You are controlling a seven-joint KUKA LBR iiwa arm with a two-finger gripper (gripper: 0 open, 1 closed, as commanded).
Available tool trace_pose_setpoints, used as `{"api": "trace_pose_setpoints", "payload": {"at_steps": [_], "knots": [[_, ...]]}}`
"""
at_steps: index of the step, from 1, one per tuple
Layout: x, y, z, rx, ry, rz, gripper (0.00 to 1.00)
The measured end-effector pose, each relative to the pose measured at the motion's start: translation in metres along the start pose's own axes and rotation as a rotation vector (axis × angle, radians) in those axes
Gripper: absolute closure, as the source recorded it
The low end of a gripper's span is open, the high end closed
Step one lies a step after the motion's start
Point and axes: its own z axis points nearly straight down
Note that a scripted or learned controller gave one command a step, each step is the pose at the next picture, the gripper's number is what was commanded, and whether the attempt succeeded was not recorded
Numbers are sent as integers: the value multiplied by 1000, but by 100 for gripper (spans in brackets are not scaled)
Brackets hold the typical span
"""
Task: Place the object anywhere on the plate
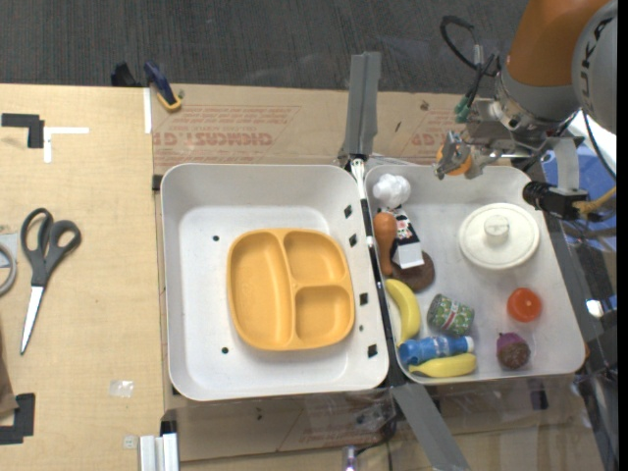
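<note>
Yellow-orange plate (290, 288) in white bin (186, 263) — yellow bananas (402, 307), orange ball (524, 304), white lid (499, 234), green-patterned cup (449, 314), purple fig (512, 349) — arm (559, 27) orange-banded, grey.

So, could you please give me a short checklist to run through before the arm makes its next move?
1. Yellow three-compartment plastic plate sits flat in the left white bin: ok.
2. Plate compartments free to receive an object: ok.
3. Objects available in the right white bin, such as the white round lid, orange ball and yellow banana: ok.
4. Hand holding an object: not ok, nothing seen in it.
5. Hand over the right bin's far edge, above the objects: ok.
6. Which object is targeted: cannot tell.
</note>
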Motion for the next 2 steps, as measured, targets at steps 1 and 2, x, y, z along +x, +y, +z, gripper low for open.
{"api": "trace_pose_setpoints", "payload": {"at_steps": [1, 2], "knots": [[68, -32, 53, 1, 1, -82, 100], [153, -108, 27, 1, 2, -80, 100]]}}
